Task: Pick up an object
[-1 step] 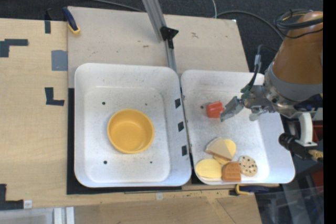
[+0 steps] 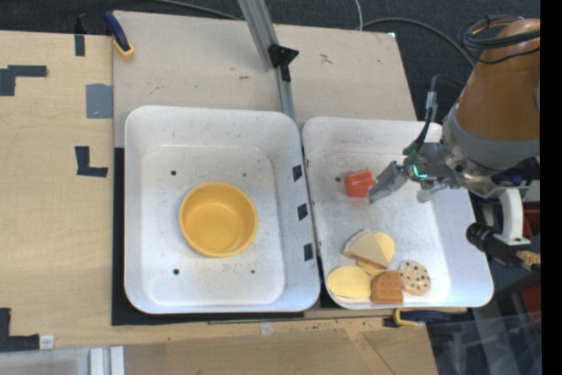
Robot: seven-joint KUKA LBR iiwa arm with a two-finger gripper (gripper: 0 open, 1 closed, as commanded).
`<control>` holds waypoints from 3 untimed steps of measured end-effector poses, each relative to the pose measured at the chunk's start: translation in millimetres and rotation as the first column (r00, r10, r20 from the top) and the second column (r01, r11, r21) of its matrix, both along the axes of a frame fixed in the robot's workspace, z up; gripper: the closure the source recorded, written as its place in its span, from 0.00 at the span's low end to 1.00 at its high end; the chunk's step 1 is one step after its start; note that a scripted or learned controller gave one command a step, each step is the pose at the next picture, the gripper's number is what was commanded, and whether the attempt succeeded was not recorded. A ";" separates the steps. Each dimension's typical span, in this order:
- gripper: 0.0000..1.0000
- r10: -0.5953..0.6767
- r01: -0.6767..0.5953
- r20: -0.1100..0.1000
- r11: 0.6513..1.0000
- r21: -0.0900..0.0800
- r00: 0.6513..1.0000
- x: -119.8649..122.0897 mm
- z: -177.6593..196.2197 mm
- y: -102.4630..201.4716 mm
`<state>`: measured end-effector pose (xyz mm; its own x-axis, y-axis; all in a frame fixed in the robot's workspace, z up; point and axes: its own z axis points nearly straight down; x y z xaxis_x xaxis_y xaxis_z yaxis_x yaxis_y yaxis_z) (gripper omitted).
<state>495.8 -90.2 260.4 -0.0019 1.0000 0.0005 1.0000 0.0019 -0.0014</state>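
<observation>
**Overhead, two bins and a gripper beside a red piece**

No brand, label or readable writing appears on the bins, the objects or the arm.

Two shallow white bins sit side by side on the bench. One yellow bowl stands upright in the left bin, a little toward its near edge and left of centre, and nothing lies inside the bowl.

Five small things lie in the right bin. One red piece lies alone near the bin's left wall, about midway between far and near edges. Clustered against the near edge are four more: a pale wedge, a flat yellow disc, a small orange-brown block and a speckled round cookie. The wedge touches the disc, and the block sits between disc and cookie.

Reaching in over the right bin's right edge, the gripper hangs just beside the red piece on its right. One grey finger points toward that piece; whether the fingers are spread or pressed together cannot be told, and nothing is seen pinched between them.
</observation>
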 end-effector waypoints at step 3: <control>0.00 0.000 0.000 0.005 1.000 -0.002 1.000 10.5 -171.4 -0.7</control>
